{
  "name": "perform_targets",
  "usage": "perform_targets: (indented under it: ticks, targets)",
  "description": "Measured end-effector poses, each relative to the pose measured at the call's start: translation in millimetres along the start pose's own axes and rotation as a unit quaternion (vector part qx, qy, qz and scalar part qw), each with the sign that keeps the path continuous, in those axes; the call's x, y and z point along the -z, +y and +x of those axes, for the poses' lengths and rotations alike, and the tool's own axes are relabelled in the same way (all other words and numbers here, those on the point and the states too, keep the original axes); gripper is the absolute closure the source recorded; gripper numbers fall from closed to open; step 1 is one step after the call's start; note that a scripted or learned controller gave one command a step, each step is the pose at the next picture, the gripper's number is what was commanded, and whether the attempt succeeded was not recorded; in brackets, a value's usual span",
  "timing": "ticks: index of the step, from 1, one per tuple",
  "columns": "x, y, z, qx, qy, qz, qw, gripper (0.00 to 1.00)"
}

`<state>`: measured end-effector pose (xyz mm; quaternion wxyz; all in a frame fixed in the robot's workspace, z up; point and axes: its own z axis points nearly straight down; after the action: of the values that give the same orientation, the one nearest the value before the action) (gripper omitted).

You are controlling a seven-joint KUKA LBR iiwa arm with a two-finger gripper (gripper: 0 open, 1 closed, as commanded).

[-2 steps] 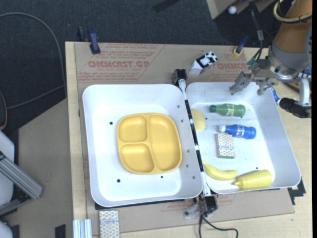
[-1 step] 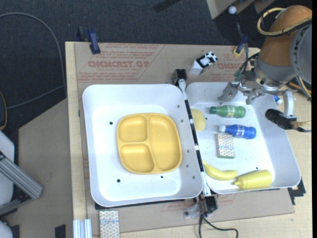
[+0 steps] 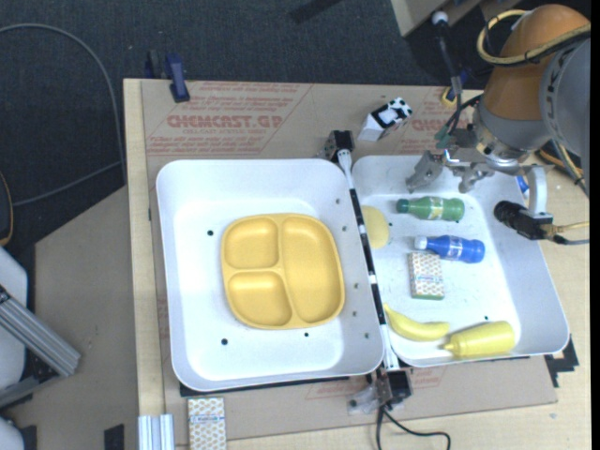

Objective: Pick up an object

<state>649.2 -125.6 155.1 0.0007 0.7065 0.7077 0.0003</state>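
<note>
My gripper (image 3: 448,173) hangs over the far end of the right bin (image 3: 539,293), open, with nothing between its fingers. Just in front of it a green bottle (image 3: 431,208) lies on its side. Nearer the camera are a blue bottle (image 3: 452,247), a small patterned box (image 3: 427,276), a banana (image 3: 414,325) and a yellow squeeze bottle (image 3: 481,338). A pale yellow round thing (image 3: 375,225) rests against the bin's left wall.
A yellow divided plate (image 3: 279,270) sits in the left bin (image 3: 187,214). On the bench behind the bins are a blue clamp (image 3: 176,77) and a small black-and-white object (image 3: 389,117). Another patterned box (image 3: 206,421) lies at the front.
</note>
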Motion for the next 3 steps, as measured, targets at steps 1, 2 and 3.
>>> perform_targets:
  ticks: [1,2,3]
  targets:
    - [-48.1,-20.0,-0.4,-0.001,0.0,0.002,1.0,0.0]
    - [30.0,7.4,5.7,0.0,0.0,-0.001,1.0,0.0]
    - [11.2,-41.9,0.9,-0.001,0.0,0.002,1.0,0.0]
